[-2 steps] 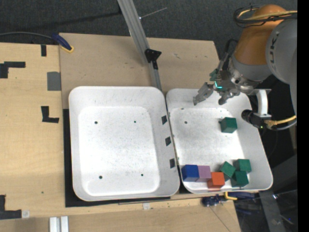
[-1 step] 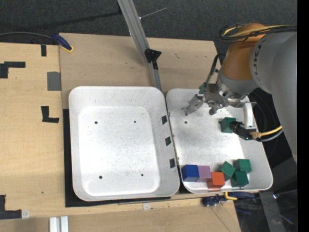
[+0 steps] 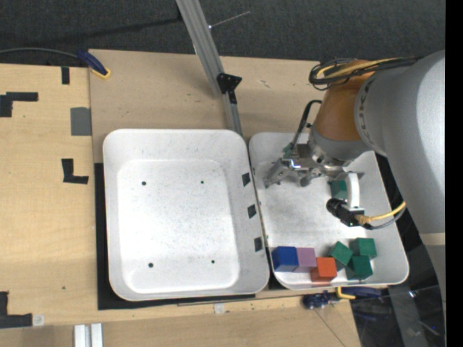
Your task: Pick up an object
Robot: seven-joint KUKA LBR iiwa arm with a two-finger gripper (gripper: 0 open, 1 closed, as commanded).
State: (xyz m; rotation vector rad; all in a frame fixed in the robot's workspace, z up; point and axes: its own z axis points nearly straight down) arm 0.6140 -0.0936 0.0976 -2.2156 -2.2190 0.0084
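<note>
Two white bins side by side on the tabletop (image 3: 43, 215). Left bin (image 3: 177, 212) is larger in frame, centre-left; right bin (image 3: 289, 212) sits centre-right, its rim touching the left bin's rim.

Blocks, counted, all in the lower right corner of the right bin: one blue block (image 3: 286, 258), one purple block (image 3: 307, 257) just beside it, one orange block (image 3: 325, 267) touching the purple one. Three green blocks there: green block (image 3: 342, 252), green block at the back (image 3: 366, 247), green block in front (image 3: 359, 267), clustered close together right of the orange. A seventh piece, a teal-green block (image 3: 338, 189), lies apart from the cluster, higher in the bin, just beside the wrist hardware.

One arm (image 3: 405, 114) enters from the right of the frame, grey, with the orange band (image 3: 338, 118) above the wrist. Gripper (image 3: 286, 172) hangs over the upper middle of the right bin, pointing toward the frame's left. Cannot tell from this slant whether the fingers are spread or pressed together; nothing is visible between them. The gripper is well apart from the block cluster.

One metal pole (image 3: 206, 42) slants down from the top of the frame to the gap between the bins. Black tape marks (image 3: 22, 101) on the tabletop at left.
</note>
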